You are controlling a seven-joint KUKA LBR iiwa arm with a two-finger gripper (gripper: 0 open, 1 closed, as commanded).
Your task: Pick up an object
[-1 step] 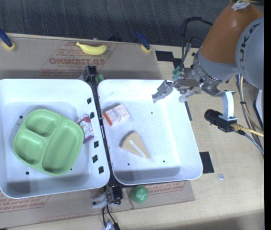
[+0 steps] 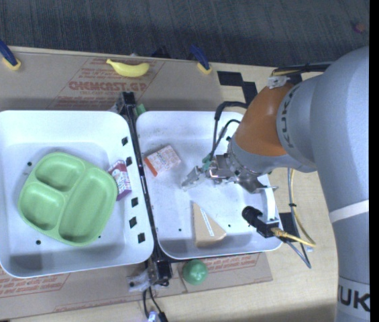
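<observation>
My gripper [image 2: 194, 178] hangs low over the middle of the right bin [image 2: 176, 243], its grey fingers [image 2: 190, 178] pointing left. I cannot see any object between them. A small orange and white box [image 2: 161, 159] lies just to the upper left of the fingertips. A tan wedge-shaped block [image 2: 206, 225] rests near the bin's front wall, below the gripper. In the left bin [image 2: 5, 180] sits a green divided plate [image 2: 67, 197], with a dark red wrapped packet [image 2: 121, 177] at its right side.
A yellow banana [image 2: 128, 66] lies on the cardboard behind the bins. A green ball [image 2: 194, 271] sits on the bench in front of the right bin. Blue clamps [image 2: 5, 52] hold the cardboard's back edge. Black clips run along the divide between the bins.
</observation>
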